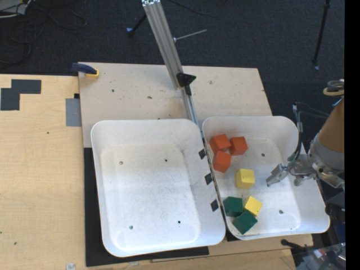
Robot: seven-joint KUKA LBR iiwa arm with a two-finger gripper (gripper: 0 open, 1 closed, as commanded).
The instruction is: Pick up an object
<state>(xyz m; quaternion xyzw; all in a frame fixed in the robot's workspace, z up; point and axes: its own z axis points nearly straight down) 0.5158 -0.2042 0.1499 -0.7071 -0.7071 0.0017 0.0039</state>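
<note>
Two shallow white bins side by side on a pale bench, left bin (146,190) bare of blocks, right bin (281,128) holding all the loose pieces. Three orange blocks (228,151) bunched near the dividing wall at the far end, touching or nearly so; one yellow block (244,178) alone toward the middle; lower down, two green blocks (239,214) pressed against a second yellow block (253,205) near the front wall. Gripper (275,176) reaching in from the right, low over the floor of the right bin, just beside the lone yellow block but apart from it. Fingers slightly parted, tips angled toward the left, nothing between them. Probably mid-approach: no block grasped yet, task barely begun. Lone yellow block the likeliest target, standing free on all sides with room for a finger on either face, unlike the orange cluster and the green pair, crowded together and close to the walls, hard to straddle without nudging a neighbour. Slanted metal pole (169,44) rising from the far side of the bench, a blue-and-yellow clamp (85,70) at the bench's far left corner, both well apart from the work. Risk ahead: a push of the block sideways instead of a clean closure
</note>
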